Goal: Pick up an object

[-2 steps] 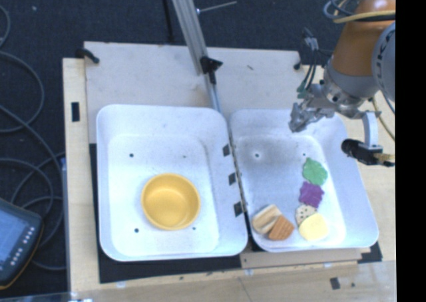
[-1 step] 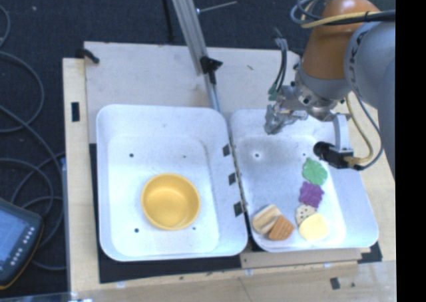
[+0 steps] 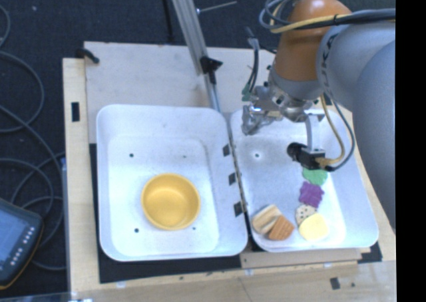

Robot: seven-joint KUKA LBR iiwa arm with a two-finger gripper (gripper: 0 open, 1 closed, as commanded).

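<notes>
- A pale wooden bench (image 3: 80, 181) fills the middle of the frame.
- Dark floor (image 3: 80, 1) surrounds it at the top and left.
- Black cables (image 3: 26, 161) loop over the floor at left.
- A metal rail (image 3: 190, 28) slants down from the top centre.
- A dark screen (image 3: 16, 241) sits at lower left.

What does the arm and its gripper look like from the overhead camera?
The arm is smooth grey with a rounded orange band above the wrist. Grey and yellow cables loop around the band. The gripper is small, metallic silver, with dark cabling hanging beside it.
</notes>
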